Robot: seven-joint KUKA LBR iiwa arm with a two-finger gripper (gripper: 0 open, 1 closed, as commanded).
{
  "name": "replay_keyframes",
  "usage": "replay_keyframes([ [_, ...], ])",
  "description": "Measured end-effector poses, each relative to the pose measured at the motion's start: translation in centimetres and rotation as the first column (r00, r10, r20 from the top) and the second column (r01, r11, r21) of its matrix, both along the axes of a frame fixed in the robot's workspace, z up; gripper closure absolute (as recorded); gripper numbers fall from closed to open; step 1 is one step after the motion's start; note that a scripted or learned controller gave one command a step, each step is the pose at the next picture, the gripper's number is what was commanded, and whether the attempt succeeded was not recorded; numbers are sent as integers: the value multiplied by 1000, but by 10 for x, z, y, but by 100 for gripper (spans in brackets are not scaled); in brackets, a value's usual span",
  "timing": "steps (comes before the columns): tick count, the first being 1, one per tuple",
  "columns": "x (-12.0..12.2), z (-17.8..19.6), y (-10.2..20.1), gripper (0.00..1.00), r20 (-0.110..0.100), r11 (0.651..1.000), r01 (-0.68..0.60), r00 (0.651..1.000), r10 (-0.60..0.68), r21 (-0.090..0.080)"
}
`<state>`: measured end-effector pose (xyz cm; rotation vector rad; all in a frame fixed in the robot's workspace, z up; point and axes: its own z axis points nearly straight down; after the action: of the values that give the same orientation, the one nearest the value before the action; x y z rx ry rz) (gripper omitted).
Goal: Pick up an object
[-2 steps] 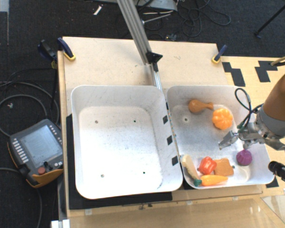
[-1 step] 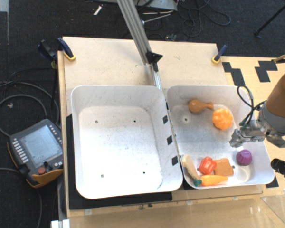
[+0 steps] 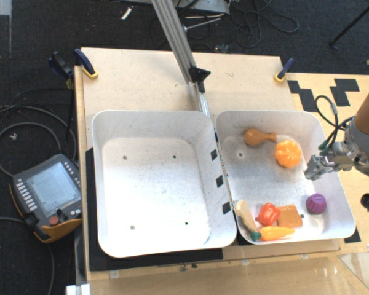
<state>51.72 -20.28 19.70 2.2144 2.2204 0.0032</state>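
The right bin [image 3: 258, 183] holds several toy foods. An orange pumpkin-like piece [image 3: 287, 153] and a brown drumstick [image 3: 258, 137] lie at its back. A purple ball [image 3: 316, 203] rests near the right wall. Along the front lie a red pepper [image 3: 268, 213], a tan slab [image 3: 289, 216], an orange carrot [image 3: 275, 232] and a pale stick [image 3: 247, 216]. My gripper [image 3: 315, 166] hangs over the bin's right side, between the orange piece and the purple ball, above the bin floor. Nothing shows between its fingers.
The left bin [image 3: 111, 165] sits beside the right one. A metal pole [image 3: 175, 32] slants in from the back to the bins' divide. A teach pendant [image 3: 47, 195] lies on the floor at left. Clamps [image 3: 86, 63] grip the bench's back corners.
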Motion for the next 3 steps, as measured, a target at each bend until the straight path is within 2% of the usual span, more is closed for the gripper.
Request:
replay_keyframes([
  [1,1,31,0,100,-1,1000,0,1000,0,0],
  [3,14,44,113,100,-4,1000,-6,1000,6,4],
])
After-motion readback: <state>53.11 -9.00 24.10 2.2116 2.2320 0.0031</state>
